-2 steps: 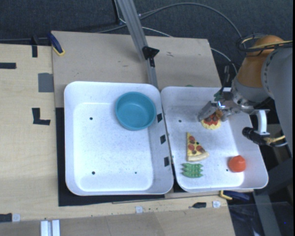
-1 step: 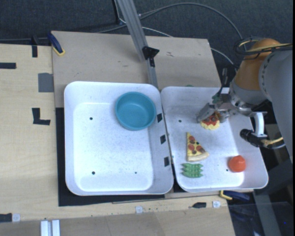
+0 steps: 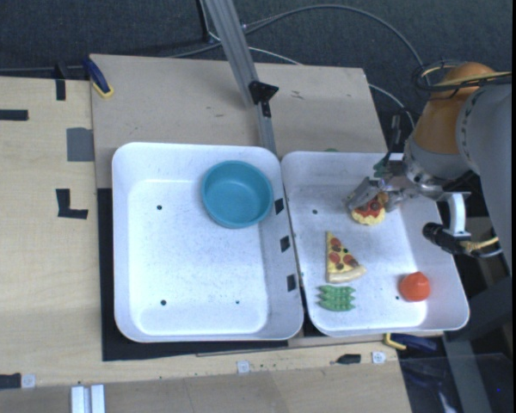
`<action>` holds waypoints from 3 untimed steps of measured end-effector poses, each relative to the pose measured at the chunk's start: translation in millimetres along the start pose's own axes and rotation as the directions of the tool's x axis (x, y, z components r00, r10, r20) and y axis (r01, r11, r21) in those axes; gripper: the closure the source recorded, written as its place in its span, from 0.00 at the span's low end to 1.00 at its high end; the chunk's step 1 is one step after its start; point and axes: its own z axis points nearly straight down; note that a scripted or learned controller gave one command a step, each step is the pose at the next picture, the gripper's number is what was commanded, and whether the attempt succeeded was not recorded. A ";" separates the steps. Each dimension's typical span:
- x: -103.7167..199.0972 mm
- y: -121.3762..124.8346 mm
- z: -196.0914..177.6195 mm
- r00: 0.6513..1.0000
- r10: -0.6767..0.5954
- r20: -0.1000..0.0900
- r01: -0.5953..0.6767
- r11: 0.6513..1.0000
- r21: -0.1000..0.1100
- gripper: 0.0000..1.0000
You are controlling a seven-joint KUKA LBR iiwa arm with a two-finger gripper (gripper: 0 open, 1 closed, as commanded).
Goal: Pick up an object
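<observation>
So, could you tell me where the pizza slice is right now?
The pizza slice lies in the right bin, near its middle, just above the green pea pod and left of the orange ball.

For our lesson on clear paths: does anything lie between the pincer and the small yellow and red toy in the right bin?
Nothing visible does. The pincer is right at the yellow and red toy. The pizza slice, green pea pod and orange-red ball lie nearer the bin's front.
</observation>
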 end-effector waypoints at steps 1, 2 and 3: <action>4.4 -4.0 -44.0 1.000 0.001 0.000 -0.001 1.000 -0.003 1.00; 8.3 -7.7 -87.2 1.000 0.001 0.000 -0.001 1.000 -0.003 1.00; 8.4 -7.2 -132.7 1.000 0.001 0.000 -0.001 1.000 -0.003 1.00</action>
